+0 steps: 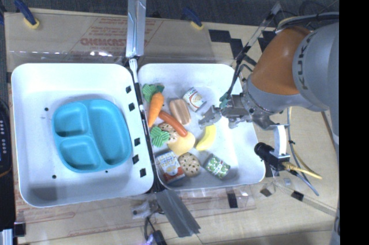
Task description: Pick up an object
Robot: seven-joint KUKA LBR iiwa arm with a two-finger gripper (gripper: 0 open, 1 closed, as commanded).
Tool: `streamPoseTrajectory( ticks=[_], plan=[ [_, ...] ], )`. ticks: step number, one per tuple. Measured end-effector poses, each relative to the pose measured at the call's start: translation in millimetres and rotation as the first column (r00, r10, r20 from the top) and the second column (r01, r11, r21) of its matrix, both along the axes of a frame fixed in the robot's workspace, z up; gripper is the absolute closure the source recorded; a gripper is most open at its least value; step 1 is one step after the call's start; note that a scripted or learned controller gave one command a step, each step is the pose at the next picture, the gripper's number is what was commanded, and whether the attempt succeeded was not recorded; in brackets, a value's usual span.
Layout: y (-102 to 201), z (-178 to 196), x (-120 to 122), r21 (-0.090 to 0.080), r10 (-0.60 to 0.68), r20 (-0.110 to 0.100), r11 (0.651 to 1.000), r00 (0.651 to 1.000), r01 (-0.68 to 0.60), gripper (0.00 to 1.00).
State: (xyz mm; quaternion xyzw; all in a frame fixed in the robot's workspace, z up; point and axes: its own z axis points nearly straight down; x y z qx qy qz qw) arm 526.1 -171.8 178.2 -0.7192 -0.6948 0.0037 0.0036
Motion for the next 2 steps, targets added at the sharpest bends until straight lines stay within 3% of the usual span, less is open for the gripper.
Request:
streamPoseTrajectory(
  ticks=[1,2],
  plan=[
    [1.9,11.9,2.5,0.0,0.008,0.004,1.0,1.0,-0.008,1.0],
    [2.0,11.9,2.6,-0.001,0.008,0.004,1.0,1.0,-0.008,0.0]
  ],
)
